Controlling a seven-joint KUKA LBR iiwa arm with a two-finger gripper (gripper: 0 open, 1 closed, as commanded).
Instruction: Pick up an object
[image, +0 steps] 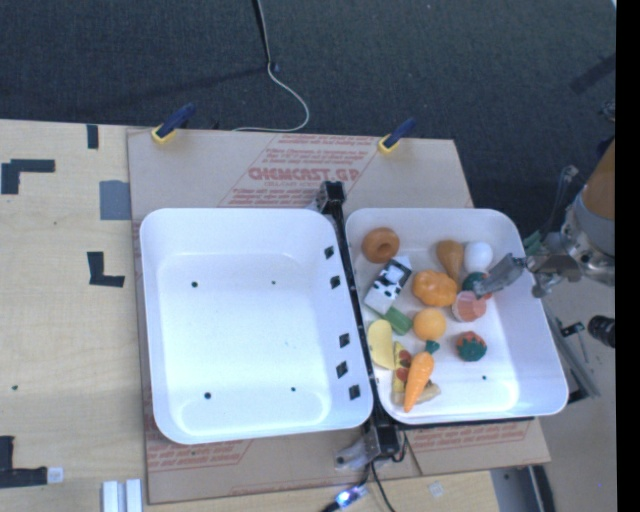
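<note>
Two white bins sit side by side; the right bin (530, 345) holds toy foods, including a carrot (417, 378). Gripper (490, 282) hovers over its right side, finger spacing unclear.

Even, bright light; the left bin (240, 320) glares pale white, edges soft, with faint shadows beneath its rim.

**Arm reaching in from three o'clock**

The grey KUKA arm with its orange band (606, 190) is leaning in from the frame's three o'clock edge, its two-finger metal gripper (497, 277) pointing toward nine o'clock, tilting slightly downward.
</note>
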